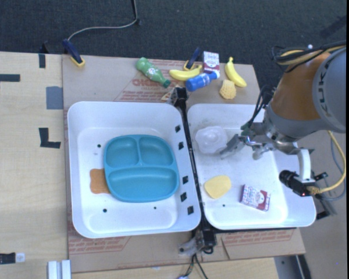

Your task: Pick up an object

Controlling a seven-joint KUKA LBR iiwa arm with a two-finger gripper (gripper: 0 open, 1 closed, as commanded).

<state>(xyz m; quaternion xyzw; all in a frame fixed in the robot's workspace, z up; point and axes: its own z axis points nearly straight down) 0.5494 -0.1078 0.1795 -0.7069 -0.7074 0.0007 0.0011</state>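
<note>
While the task names no single object, the things I can reach lie in the right bin: a clear, rounded plastic piece near its upper left corner, a yellow chip-shaped item toward the lower left, and a small red and white packet just right of that, lying flat on the floor of the bin. The gripper hangs over the upper middle of this bin, its tip pointing left toward the clear piece and close beside it. I see one grey finger slanting down to the left, but from my seat I cannot tell whether the hand is spread or clenched, and nothing shows between its fingers. The arm comes in from the right, its orange band above the wrist.

The left bin holds a blue divided plate in its middle, with a flat orange piece tucked partly under the plate's left edge.

Beyond the bins, on the cardboard along the far side, I see a green bottle, a yellow banana, a blue bottle, a small red and white carton, a second banana and a yellow lump just beside it.
</note>
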